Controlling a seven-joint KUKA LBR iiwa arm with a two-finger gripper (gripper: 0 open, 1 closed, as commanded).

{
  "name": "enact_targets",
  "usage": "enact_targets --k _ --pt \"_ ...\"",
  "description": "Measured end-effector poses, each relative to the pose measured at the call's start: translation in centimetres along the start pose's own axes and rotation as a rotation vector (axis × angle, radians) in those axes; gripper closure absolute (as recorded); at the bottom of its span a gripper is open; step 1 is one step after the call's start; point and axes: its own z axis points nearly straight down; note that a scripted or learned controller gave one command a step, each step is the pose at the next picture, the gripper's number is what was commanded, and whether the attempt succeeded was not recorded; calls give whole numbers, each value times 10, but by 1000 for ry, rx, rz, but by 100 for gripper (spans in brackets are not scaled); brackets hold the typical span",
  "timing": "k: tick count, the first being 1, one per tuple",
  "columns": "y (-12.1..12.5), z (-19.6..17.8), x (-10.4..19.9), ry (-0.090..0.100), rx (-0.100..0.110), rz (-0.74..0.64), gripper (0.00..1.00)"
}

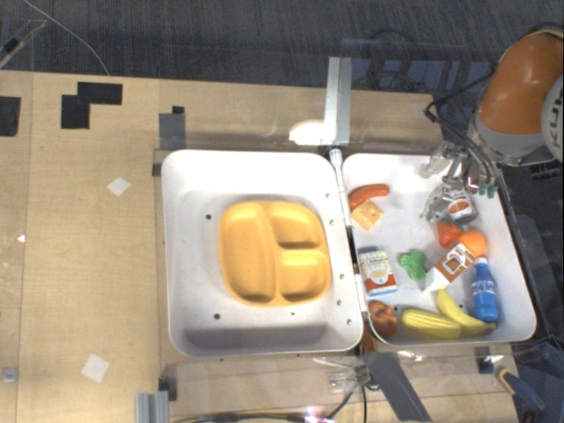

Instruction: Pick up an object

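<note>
The gripper (449, 190) is seen low over the far right of the right bin (401, 227), directly above a small red-and-white object (459, 208); whether its fingers are apart or together cannot be told. The object's long axis cannot be made out. A yellow tray (271, 250) lies in the left bin (189, 236).

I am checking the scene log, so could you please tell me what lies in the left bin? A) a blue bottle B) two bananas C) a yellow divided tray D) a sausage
C: the yellow divided tray sits alone in the left bin, while the blue bottle, the bananas and the sausage all lie in the right bin.
</note>
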Motion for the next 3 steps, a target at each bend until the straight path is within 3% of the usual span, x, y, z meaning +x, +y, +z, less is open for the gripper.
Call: enact_targets --k 1,2,3 --pt "-35 45 5 4 1 199 0" --pt "-41 27 26 5 4 640 0" --pt "2 46 0 7 4 977 0"
